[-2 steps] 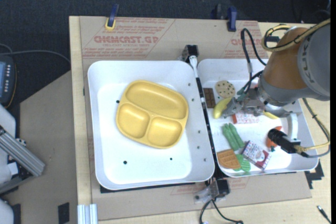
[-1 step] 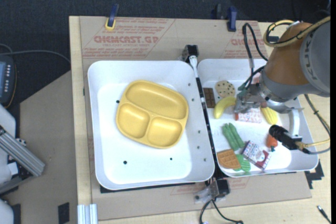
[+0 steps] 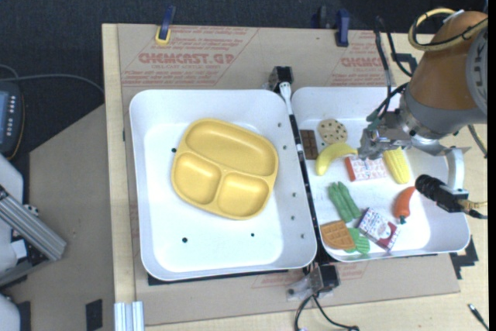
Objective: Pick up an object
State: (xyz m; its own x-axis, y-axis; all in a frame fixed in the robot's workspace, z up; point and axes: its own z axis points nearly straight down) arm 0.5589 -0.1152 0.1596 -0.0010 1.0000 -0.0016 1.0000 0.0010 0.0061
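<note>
My gripper (image 3: 374, 142) hangs low over the upper middle of the right bin (image 3: 341, 96), at the end of the grey arm with the orange band. Just below it lies a red and white packet (image 3: 366, 170). A yellow banana (image 3: 333, 156) lies to the gripper's left and a corn cob (image 3: 397, 164) to its right. A round cookie (image 3: 332, 129) and a brown chocolate bar (image 3: 308, 142) lie near the bin's left wall. I see nothing held between the fingers.
Lower in the right bin lie a green pea pod (image 3: 343, 200), a red pepper (image 3: 404, 203), a waffle piece (image 3: 338, 235) and a small printed packet (image 3: 377, 227). The left bin (image 3: 155, 167) holds a yellow divided plate (image 3: 225, 168).
</note>
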